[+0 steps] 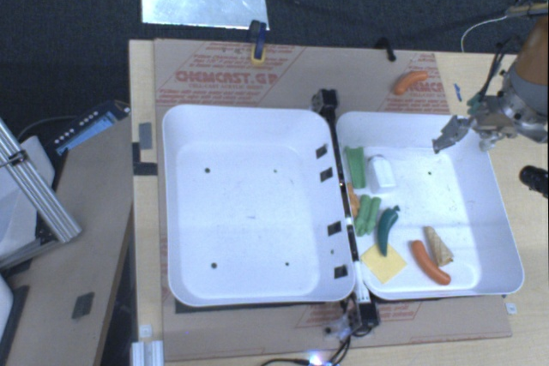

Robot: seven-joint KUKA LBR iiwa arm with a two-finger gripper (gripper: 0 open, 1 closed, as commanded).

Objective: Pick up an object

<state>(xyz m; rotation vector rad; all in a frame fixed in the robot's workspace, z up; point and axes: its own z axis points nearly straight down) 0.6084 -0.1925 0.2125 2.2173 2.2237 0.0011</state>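
Observation:
The right bin (480, 184) holds several toy foods along its left and front: a green pod (354, 166), a white block (381, 172), a light green piece (368, 213), a dark green pepper (386, 229), a yellow slab (383, 263), a red sausage (428, 262) and a tan cone (440, 245). My gripper (451, 135) hangs over the bin's far right part, well right of the white block, with nothing seen between its fingers.
The left bin (249, 201) lies beside the right one, with black clips along the shared edge. An orange sausage (410, 82) lies on the cardboard behind the right bin. A yellow and blue clamp (257, 43) sits at the back edge.

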